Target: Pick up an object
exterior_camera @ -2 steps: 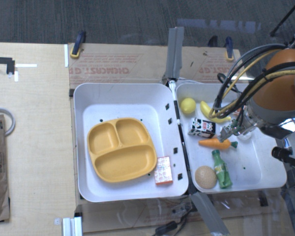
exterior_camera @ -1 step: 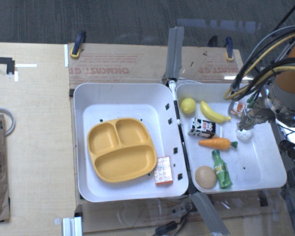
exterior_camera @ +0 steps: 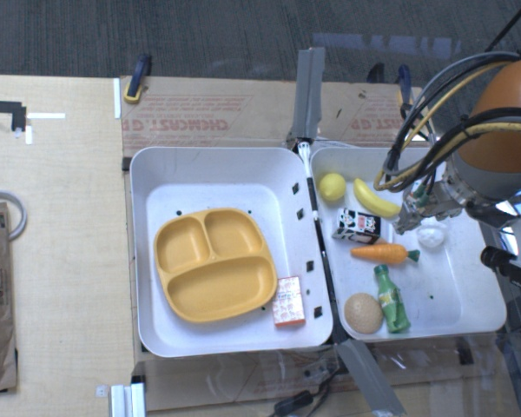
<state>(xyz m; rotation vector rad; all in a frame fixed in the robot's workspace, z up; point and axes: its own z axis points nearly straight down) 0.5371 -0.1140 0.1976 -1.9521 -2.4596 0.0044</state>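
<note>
Grey arm reaches into the right bin (exterior_camera: 469, 320), its gripper (exterior_camera: 414, 213) poised just above the carrot (exterior_camera: 380, 253) — beside the banana (exterior_camera: 374, 200) and milk carton (exterior_camera: 357, 225). Whether anything is gripped cannot be told. Left bin (exterior_camera: 148, 233) — yellow divided plate (exterior_camera: 214, 263).

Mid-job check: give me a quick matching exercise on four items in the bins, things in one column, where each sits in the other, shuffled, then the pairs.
Things:
1. plate
2. lemon
3. bottle
4. carrot

Places:
A. right bin, far left corner, beside the banana
B. right bin, near edge, next to the brown egg
C. left bin, middle
D. right bin, centre, just below the milk carton

Pairs: 1-C, 2-A, 3-B, 4-D
</note>
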